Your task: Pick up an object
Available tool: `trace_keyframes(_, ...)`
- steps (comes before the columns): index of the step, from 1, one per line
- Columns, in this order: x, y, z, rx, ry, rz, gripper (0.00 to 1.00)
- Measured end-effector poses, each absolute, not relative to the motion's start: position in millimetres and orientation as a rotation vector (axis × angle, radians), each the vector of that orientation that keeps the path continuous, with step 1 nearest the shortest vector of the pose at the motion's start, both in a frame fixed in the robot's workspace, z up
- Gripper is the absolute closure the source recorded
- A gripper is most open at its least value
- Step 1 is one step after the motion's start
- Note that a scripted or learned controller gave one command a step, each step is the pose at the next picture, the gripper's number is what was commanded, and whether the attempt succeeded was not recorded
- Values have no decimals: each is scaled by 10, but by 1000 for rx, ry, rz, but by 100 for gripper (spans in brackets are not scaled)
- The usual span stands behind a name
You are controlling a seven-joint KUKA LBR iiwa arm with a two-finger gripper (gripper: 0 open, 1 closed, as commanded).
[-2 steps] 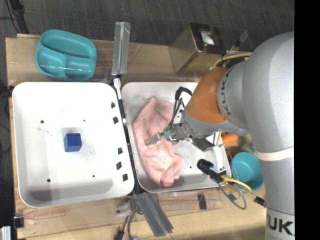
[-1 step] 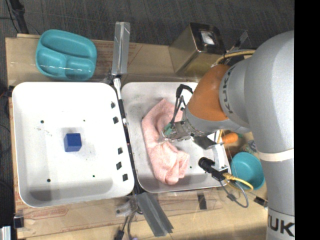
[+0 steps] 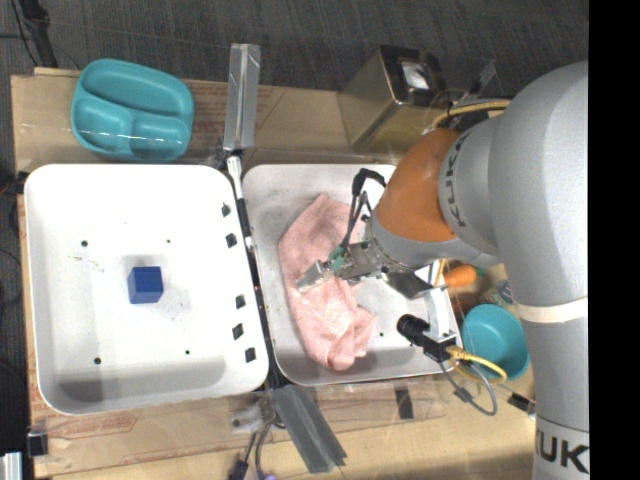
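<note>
My gripper (image 3: pixel 322 272) sits low over the pink cloth (image 3: pixel 322 280) in the right bin (image 3: pixel 262 208), centre-right of the frame, jaws' spread impossible to tell, and I judge a shallow pinch could slip off its loose folds.

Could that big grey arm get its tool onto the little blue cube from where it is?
Probably yes. The blue cube sits alone in the left bin, open from above. The tool is over the pink cloth in the right bin, so it must cross the divider.
</note>
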State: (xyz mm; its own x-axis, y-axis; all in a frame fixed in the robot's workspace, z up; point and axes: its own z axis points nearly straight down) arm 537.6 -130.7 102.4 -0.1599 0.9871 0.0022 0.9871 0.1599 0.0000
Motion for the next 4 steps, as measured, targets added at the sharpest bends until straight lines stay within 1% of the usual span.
trace_keyframes(1,5465,-1382,926,-1970,-2453,-2,0)
trace_keyframes(2,5407,-1483,926,-1912,-2489,-1,0)
trace_keyframes(3,5788,-1409,928,-1822,-2559,-1,0)
trace_keyframes(4,5793,-1398,1030,-1814,-2564,-2,100)
